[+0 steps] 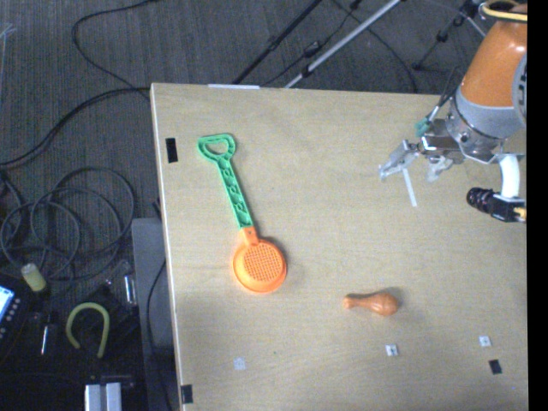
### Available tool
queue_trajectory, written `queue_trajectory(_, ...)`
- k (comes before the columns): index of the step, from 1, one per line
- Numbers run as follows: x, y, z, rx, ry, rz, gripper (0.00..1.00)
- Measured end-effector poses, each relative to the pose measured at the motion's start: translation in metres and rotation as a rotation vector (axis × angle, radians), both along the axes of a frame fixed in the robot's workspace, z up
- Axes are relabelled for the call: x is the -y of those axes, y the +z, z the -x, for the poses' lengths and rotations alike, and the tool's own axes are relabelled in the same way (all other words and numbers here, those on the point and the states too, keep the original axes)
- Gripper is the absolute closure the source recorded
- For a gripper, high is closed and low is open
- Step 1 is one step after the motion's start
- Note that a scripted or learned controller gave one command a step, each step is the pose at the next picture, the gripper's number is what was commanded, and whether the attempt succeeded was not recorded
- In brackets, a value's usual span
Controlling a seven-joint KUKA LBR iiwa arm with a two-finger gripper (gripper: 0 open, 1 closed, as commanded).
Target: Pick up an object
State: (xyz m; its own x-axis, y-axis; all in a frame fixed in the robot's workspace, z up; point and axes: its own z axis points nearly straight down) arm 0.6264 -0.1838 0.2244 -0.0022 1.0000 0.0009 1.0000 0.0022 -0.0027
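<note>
A toy strainer lies on the left half of the tan bench top, with a green handle (229,182) and a round orange head (259,266). A small orange gourd-shaped object (374,302) lies on its side nearer the front, right of the middle. My gripper (413,166) hangs over the right rear part of the bench, well above and to the right of both objects. Its metal fingers (390,169) are spread open with nothing between them. The orange-banded wrist (494,71) rises behind it at the right edge.
The bench's left edge (163,229) drops off to a dark floor with cables (68,204) and a green hook-shaped item (86,324). Tripod legs (360,24) cross behind the back edge. Small black and white markers (391,349) dot the bench surface.
</note>
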Motion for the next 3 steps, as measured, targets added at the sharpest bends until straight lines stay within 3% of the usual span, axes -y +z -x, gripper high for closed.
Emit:
queue_trajectory(1,0.040,-0.140,-0.041,0.000,0.112,0.004,0.00)
queue_trajectory(2,-0.013,-0.140,-0.042,0.002,0.272,0.002,0.00)
queue_trajectory(3,-0.013,-0.140,-0.042,0.002,0.273,0.002,0.00)
